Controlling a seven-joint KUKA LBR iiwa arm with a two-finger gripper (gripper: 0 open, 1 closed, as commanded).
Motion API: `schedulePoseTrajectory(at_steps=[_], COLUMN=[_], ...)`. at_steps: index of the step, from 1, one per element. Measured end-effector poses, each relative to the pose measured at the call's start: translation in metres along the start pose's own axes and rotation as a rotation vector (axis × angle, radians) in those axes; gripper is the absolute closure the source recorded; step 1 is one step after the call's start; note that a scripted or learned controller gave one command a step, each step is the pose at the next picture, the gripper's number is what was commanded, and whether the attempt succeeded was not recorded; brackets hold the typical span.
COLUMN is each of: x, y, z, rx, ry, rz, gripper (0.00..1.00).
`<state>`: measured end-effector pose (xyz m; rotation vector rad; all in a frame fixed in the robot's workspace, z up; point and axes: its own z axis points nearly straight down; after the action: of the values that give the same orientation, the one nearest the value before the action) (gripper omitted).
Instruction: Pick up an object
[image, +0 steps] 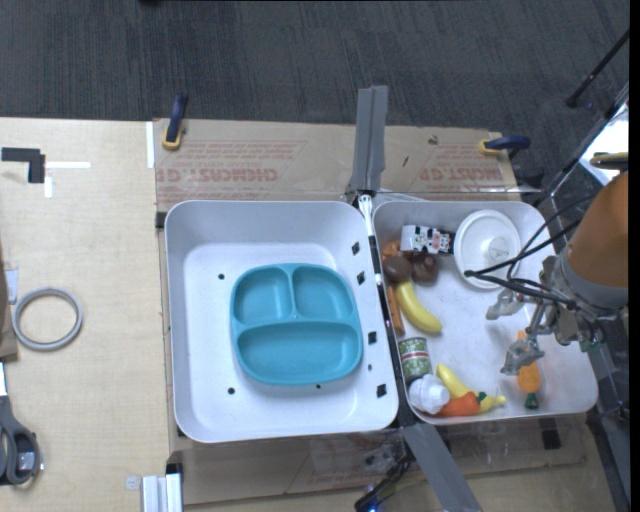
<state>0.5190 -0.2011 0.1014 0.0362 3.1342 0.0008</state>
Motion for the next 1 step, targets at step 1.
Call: schedulePoseTrajectory(at_steps=[1], x=[0.0403], y=[-0.0212], z=[0.0092], rx=[0.0], ry=[0.005], rz=[0.007], gripper=[0.0])
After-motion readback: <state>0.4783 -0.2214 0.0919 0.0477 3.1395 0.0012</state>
